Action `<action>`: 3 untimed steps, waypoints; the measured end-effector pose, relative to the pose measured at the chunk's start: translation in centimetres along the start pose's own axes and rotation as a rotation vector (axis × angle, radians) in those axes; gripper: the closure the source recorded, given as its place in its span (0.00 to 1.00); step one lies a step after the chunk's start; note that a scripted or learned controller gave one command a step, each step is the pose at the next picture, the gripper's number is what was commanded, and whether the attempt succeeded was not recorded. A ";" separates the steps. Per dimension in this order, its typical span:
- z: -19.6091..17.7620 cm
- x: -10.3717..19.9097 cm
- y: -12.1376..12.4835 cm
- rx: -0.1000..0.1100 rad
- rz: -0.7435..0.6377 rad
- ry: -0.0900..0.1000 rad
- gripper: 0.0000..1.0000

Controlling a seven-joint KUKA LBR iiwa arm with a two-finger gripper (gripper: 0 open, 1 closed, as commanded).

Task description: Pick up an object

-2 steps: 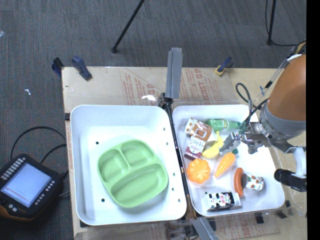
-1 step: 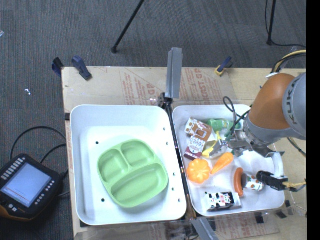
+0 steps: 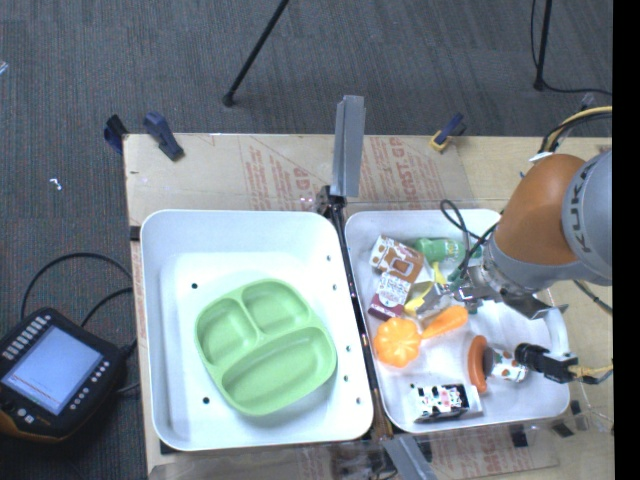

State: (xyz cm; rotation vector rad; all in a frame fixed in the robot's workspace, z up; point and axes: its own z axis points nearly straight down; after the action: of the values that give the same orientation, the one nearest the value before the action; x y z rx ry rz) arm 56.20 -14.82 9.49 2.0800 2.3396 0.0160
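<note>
The right bin (image 3: pixel 520 408) holds several small objects. A brown snack packet (image 3: pixel 395 257) and a green bottle (image 3: pixel 436 248) lie at its far side. An orange carrot-shaped toy (image 3: pixel 446 321) lies beside a round orange toy (image 3: pixel 397 341) near the bin's left wall. My gripper (image 3: pixel 460 288) reaches down from the orange-banded wrist (image 3: pixel 540 218) into the pile, just above the carrot toy and next to a yellow piece (image 3: pixel 420 297). The wrist body hides what is under it.
A black-and-white patterned box (image 3: pixel 440 400), a red-orange disc (image 3: pixel 478 362) and a small bottle with a dark cap (image 3: pixel 522 360) lie at the right bin's near side. The left bin (image 3: pixel 170 268) holds a green divided plate (image 3: pixel 265 346). A grey post (image 3: pixel 349 148) stands between the bins.
</note>
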 end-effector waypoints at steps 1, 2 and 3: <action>-0.1 0.5 -1.2 -0.003 -0.071 -0.007 0.00; -0.1 2.2 -5.2 -0.002 -0.011 -0.013 0.00; -0.7 2.5 -5.4 0.008 -0.009 -0.003 1.00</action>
State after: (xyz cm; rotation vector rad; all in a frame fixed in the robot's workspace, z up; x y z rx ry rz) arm 50.56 -12.96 10.07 2.0708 2.3514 0.0040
